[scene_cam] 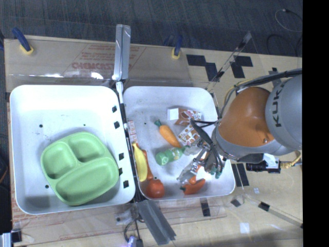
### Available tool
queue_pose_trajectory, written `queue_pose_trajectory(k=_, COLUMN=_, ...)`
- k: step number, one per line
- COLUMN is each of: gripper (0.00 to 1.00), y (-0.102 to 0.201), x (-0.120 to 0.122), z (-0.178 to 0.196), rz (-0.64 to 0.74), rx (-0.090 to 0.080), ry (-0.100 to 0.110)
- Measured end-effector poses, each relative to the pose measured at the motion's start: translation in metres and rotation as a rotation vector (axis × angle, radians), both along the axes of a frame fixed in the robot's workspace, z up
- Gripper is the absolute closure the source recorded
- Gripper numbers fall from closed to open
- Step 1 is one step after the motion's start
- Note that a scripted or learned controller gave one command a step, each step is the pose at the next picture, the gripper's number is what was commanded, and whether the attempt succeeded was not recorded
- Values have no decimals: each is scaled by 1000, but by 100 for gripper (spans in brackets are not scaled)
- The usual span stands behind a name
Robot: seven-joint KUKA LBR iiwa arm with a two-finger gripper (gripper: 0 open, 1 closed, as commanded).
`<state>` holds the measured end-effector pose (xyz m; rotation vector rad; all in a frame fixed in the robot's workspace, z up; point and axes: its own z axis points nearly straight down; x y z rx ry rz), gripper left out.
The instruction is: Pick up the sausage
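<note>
The left bin [20,138] holds a green tray [79,167], out of the way. In the right bin [154,94] lie a banana [140,162], tomato [155,188], carrot [168,134], green bottle [168,156] and cartons [187,127]. The sausage [194,188], reddish, lies near the front wall. The claw [191,173] hangs low just over it, seemingly lined up to grab; whether it is spread or pinching, I cannot tell.

even overhead light, soft shadows, mild glare on white bins [20,138], slightly grainy.

"KUK" (cut off) reads on the grey arm [288,112].
</note>
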<state>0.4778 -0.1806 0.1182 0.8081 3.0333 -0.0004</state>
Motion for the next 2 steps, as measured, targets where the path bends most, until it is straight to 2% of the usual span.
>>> queue_pose_trajectory(k=1, gripper=0, y=-9, x=16, z=-26, rz=-14, rx=0, ry=0)
queue_pose_trajectory(k=2, gripper=100, y=-8, x=17, z=-15, rz=-9, rx=-1, ry=-3)
